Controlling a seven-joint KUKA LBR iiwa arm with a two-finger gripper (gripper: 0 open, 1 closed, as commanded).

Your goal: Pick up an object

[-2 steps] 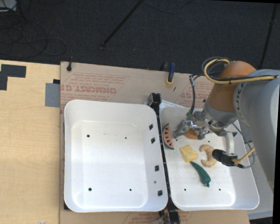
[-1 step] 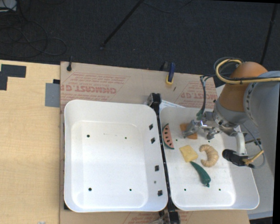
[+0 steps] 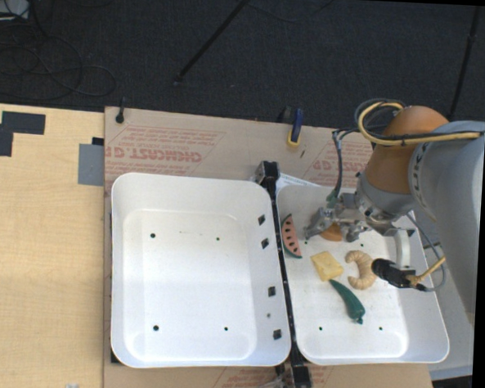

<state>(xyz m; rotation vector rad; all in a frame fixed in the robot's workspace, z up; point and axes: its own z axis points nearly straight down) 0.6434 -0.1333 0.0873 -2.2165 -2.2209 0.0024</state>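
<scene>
Two white bins sit side by side. The right bin (image 3: 418, 339) holds everything: a watermelon slice (image 3: 291, 236) against its left wall, a yellow cheese wedge (image 3: 327, 266) near the middle, a tan croissant (image 3: 360, 269) just right of that, and a green pepper (image 3: 348, 300) below them. The gripper (image 3: 336, 223) is down at the bin's far end over a small orange piece (image 3: 332, 233); I cannot tell how it is set. The left bin (image 3: 127, 338) shows bare white floor.

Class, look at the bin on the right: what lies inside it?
Inside the right bin: a watermelon slice, a yellow wedge, a croissant, a green pepper. The pincer covers most of an orange item.
</scene>
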